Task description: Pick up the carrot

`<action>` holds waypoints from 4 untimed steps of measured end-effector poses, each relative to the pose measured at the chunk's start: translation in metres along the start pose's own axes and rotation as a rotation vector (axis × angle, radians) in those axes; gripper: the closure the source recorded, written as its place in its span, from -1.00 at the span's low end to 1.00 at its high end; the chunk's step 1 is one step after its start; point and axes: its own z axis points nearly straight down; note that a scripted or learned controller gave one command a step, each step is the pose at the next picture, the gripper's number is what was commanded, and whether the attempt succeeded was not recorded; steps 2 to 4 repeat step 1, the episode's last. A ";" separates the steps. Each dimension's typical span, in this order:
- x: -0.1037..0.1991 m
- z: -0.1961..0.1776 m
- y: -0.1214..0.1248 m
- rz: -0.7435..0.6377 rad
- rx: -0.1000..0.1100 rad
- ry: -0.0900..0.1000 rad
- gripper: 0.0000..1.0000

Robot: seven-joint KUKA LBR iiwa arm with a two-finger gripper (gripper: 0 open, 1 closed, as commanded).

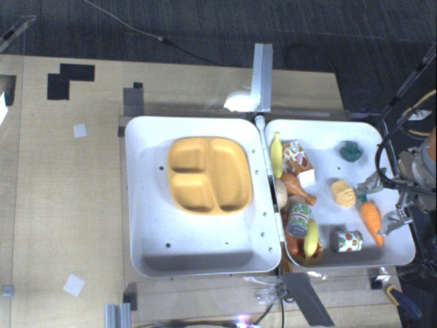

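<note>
my gripper point(386, 200) is spread open with one finger on each side of the carrot point(371, 220), which lies flat in the right bin point(403, 255) just under it, because i judge this prepares the grasp.

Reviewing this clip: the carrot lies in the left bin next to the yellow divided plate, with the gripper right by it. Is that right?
Not quite. The camera view shows the carrot in the right bin, between the corn cob and the gripper. The yellow divided plate sits alone in the left bin. The gripper is indeed right by the carrot.
</note>
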 end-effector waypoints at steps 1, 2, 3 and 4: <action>-0.015 0.099 0.002 0.034 -0.002 0.001 -1.00; -0.015 0.099 0.002 0.034 -0.002 0.001 -1.00; -0.015 0.099 0.002 0.034 -0.002 0.001 -1.00; -0.015 0.099 0.002 0.034 -0.002 0.001 -1.00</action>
